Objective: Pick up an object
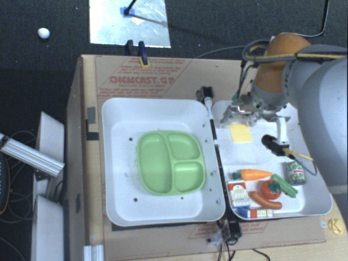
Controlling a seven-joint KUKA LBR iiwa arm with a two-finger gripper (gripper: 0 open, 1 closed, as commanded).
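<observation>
The grey arm [318, 91] reaches in from the right, orange band [280, 58] above the wrist, bent downward. Its tool [247, 112] hangs low over the right bin's far-left corner.

The scene was lit evenly and fairly brightly from overhead. Strong glare was seen on a foil-like sheet [129, 14] at the top and on the two white bins [123, 118] — nearly washed out. Only soft, short shadows were cast. The arm's grey casing [321, 107] was rendered blurred, and fine detail was softened by grain.
</observation>
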